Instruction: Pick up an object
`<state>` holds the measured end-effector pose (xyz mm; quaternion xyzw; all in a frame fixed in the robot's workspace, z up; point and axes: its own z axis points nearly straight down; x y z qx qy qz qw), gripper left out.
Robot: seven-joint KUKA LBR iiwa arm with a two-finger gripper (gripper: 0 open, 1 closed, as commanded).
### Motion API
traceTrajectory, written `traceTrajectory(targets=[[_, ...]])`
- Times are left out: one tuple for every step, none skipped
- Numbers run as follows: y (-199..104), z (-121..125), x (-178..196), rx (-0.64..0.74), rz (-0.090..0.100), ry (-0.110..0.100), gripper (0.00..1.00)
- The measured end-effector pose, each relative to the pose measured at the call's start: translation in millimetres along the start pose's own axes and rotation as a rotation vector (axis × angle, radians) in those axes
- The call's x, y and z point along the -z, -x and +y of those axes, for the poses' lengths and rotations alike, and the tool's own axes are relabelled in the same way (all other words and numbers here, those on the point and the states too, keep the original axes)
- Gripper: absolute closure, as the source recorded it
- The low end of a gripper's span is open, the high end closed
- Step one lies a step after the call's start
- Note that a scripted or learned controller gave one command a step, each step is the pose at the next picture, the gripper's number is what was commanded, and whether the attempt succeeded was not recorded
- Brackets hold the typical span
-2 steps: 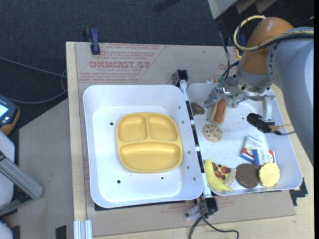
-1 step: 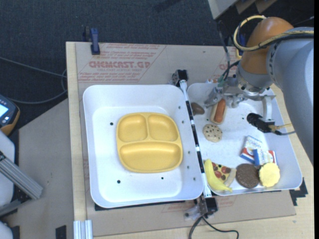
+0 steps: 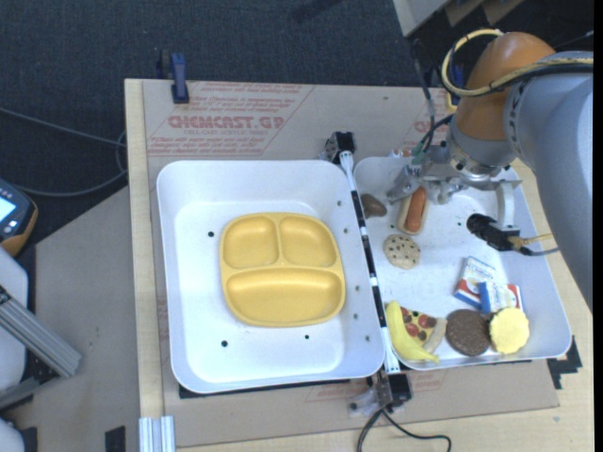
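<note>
My gripper (image 3: 423,185) hangs low over the far end of the right bin (image 3: 546,295), under the grey arm with its orange band (image 3: 495,73). A toy hot dog (image 3: 413,213) lies right under and just in front of the gripper, its far end at the gripper's tip. Whether it is touched I cannot tell. A chocolate-chip cookie (image 3: 401,250) lies just in front of the hot dog. A small brown piece (image 3: 373,205) sits by the bin's left wall.
The near end of the right bin holds a banana (image 3: 403,339), a pizza slice (image 3: 426,325), a dark cookie (image 3: 466,332), a yellow disc (image 3: 510,330) and a blue-white packet (image 3: 484,288). A yellow divided plate (image 3: 281,269) lies in the left bin (image 3: 184,252).
</note>
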<state>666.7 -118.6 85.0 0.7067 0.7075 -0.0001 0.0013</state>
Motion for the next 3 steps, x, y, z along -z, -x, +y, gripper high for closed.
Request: traceTrajectory(targets=[[-4,0,0,0.000,0.001,-0.001,0.00],[-4,1,11,0.000,0.000,0.002,1.00],[-85,-9,106,0.006,0.003,0.006,1.00]])
